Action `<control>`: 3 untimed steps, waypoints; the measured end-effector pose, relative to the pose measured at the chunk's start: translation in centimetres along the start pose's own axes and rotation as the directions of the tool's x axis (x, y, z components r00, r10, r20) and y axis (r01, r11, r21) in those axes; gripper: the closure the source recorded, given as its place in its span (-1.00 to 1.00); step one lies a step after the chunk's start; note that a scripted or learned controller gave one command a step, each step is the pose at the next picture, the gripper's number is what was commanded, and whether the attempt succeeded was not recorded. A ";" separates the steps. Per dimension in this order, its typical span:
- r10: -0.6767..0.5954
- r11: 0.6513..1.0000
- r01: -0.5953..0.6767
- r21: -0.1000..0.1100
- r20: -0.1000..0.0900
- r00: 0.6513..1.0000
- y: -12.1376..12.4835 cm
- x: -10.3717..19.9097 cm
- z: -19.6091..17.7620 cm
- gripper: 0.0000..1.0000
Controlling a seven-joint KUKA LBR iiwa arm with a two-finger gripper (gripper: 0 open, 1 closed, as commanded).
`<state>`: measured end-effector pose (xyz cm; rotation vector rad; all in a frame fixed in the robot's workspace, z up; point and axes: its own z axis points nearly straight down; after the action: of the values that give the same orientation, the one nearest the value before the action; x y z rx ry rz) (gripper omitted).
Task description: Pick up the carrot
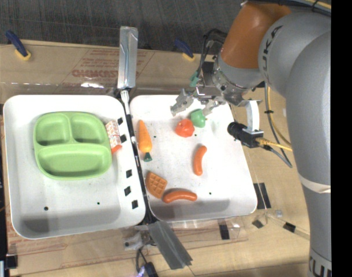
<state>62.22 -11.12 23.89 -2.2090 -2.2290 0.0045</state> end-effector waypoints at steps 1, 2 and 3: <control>-0.179 0.984 0.179 0.000 0.000 0.984 -0.6 3.9 4.8 -1.00; -0.153 0.988 0.153 0.003 0.000 0.988 -0.2 0.7 12.2 -1.00; -0.339 0.941 0.339 -0.004 0.002 0.941 0.3 6.5 4.6 -1.00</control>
<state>62.41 -4.66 19.29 -1.7943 -2.5791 0.0004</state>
